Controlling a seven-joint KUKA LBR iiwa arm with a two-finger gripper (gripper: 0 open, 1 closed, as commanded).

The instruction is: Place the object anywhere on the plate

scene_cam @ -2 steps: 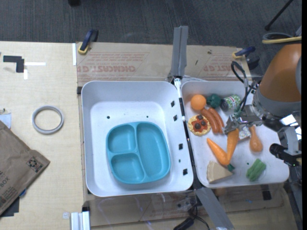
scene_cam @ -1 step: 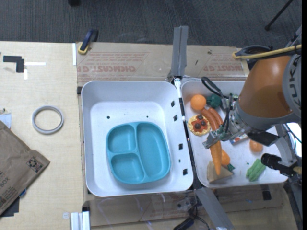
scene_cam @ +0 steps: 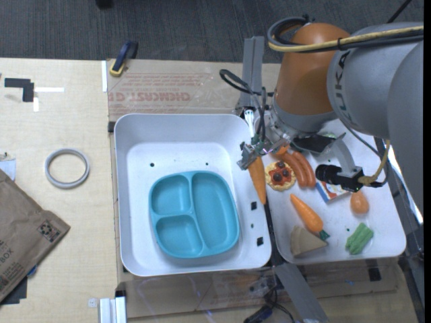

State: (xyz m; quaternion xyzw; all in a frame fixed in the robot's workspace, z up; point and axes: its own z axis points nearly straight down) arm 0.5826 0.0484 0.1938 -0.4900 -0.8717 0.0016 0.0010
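Hand (scene_cam: 254, 151) beside long tapered orange carrot (scene_cam: 258, 177).

One fixed camera looks down aslant on both bins (scene_cam: 128, 180).

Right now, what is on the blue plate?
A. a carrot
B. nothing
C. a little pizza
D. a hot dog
B. The blue plate in the left bin has all three sections bare; the toy food lies in the right bin.
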